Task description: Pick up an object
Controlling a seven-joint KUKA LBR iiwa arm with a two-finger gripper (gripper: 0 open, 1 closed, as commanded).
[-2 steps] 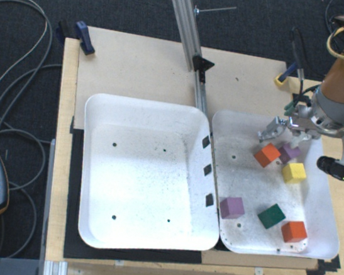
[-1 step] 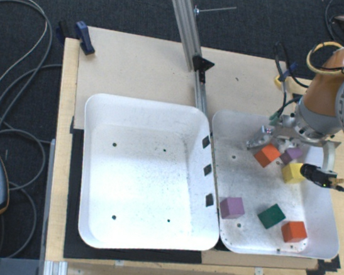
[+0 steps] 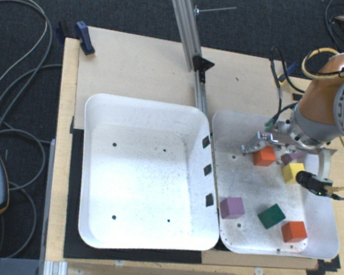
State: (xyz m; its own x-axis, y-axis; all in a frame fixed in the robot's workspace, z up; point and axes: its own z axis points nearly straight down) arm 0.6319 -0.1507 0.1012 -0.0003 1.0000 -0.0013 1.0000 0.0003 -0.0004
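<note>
Near right, right bin [image 3: 326,241]: orange cube [image 3: 294,231], green cube [image 3: 271,216], purple cube [image 3: 232,207], well apart from one another. Left bin [image 3: 98,123]: bare white floor with dark specks. Mid right: yellow block [image 3: 292,173], small purple piece [image 3: 297,157] just beyond it. Beside these, orange block [image 3: 264,157] directly under end effector [image 3: 271,146]; grip state of end effector impossible to tell, wrist housing in the way. Far right: arm [image 3: 331,92] with orange band, bent low over bin. Worktop [image 3: 137,65] beyond. Likely target: orange block. Risks: off-centre descent nudging block aside; crowding from yellow block fouling a closing grip; block sliding on smooth bin floor.
</note>
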